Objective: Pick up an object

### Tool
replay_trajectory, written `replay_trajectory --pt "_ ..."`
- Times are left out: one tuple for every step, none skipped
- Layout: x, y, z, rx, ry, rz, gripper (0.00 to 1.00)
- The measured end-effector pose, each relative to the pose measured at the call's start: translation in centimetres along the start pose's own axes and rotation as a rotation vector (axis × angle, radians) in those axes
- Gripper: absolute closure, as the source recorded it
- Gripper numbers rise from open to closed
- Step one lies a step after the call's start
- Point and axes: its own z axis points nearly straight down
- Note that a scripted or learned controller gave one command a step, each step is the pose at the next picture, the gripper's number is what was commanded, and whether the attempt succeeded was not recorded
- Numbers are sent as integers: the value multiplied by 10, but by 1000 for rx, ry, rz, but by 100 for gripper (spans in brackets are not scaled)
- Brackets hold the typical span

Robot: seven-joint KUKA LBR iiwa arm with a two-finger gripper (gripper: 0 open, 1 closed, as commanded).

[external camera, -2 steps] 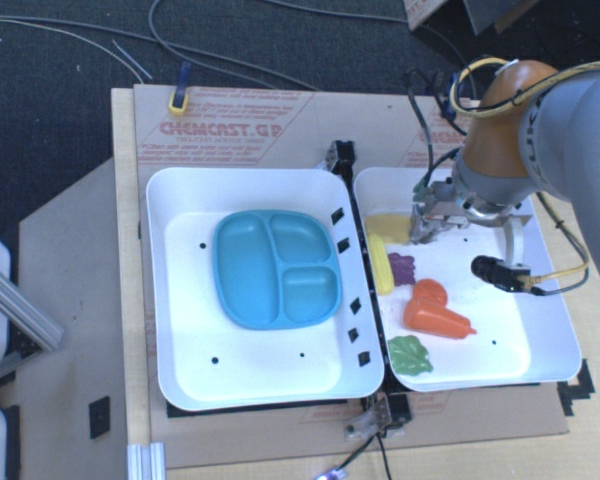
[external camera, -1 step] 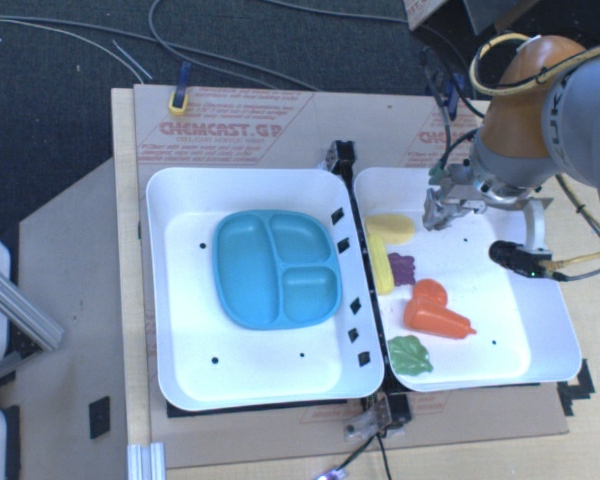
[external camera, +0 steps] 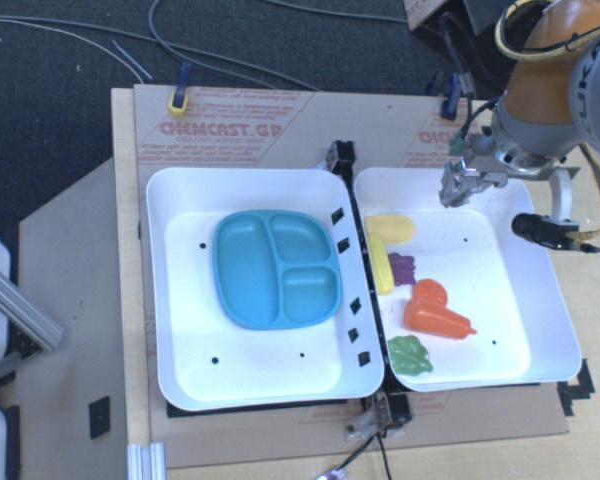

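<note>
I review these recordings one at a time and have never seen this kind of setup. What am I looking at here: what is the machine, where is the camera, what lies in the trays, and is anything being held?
This is a single camera fixed above a bench, looking down at a slant. The grey and orange machine at the right is a robot arm; its gripper hangs over the far edge of the right bin. I see nothing between its fingers. The right bin contains toy food: a yellow piece, a corn cob, purple grapes, an orange-red carrot-like piece and a green leafy piece. The left bin contains a blue divided plate. The arm's job is to pick up one object; none is lifted yet.
</note>
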Motion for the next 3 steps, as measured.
replay_trajectory --pt "0 1 -9 4 1 0 100" --pt "54 -14 -24 9 4 -5 100" --pt "104 -38 -25 11 4 -4 100"
